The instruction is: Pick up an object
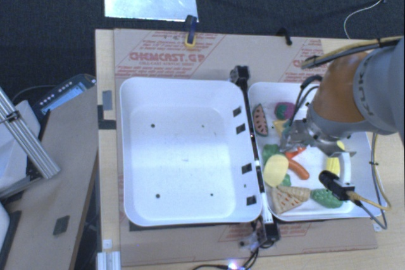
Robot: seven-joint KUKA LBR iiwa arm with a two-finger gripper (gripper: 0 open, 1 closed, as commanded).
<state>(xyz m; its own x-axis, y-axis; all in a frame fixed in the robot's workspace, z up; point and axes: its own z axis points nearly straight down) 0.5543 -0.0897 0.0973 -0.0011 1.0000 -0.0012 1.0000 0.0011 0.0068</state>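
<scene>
My gripper (292, 141) reaches down into the right bin (266, 93), among toy foods near the bin's middle. Just below it lie a small orange-red carrot piece (298, 169) and a yellow lemon (276, 169). A watermelon slice (259, 119) rests at the bin's left wall, with a purple piece (285, 109) next to it. A pizza wedge (290, 198) and a green vegetable (326, 197) sit along the front edge. A yellow corn cob (331, 165) lies to the right. The arm's body hides the bin's right part.
The left bin (183, 148) lies beside the right one, with a black divider with clips (248, 136) between them. The cardboard bench (171, 54) surrounds both. A cable (364, 202) runs along the right bin's front right corner.
</scene>
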